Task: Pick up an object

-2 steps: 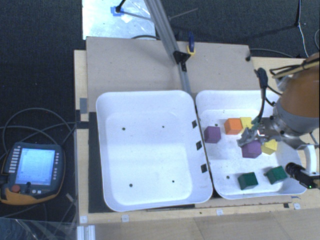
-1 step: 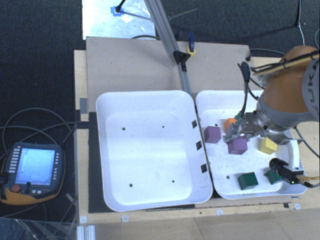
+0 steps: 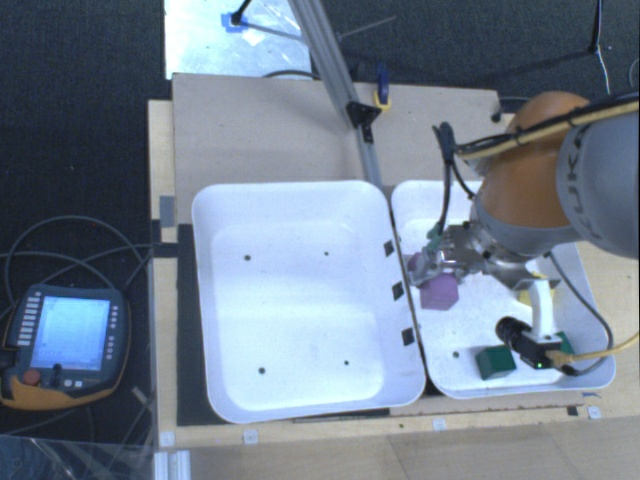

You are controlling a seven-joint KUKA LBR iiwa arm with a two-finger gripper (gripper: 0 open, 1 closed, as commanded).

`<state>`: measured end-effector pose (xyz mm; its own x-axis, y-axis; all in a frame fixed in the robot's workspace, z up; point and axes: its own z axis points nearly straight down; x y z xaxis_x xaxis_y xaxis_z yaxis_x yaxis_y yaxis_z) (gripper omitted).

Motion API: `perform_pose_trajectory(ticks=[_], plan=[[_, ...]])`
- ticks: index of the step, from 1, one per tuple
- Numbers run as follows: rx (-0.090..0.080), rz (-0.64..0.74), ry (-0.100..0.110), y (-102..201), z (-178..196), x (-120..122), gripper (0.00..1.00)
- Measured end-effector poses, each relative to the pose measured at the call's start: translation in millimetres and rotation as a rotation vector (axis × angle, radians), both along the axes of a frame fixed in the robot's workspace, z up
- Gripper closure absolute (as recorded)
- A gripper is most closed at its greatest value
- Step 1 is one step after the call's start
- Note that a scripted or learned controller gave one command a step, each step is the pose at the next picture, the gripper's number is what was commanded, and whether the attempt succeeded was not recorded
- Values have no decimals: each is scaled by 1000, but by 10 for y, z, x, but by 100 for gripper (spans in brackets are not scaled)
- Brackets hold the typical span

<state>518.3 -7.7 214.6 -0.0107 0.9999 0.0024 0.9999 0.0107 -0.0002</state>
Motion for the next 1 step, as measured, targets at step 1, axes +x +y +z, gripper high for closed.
perform_pose_trajectory(ticks=[1], plan=[[0,2,-2,545,105,-70,100]])
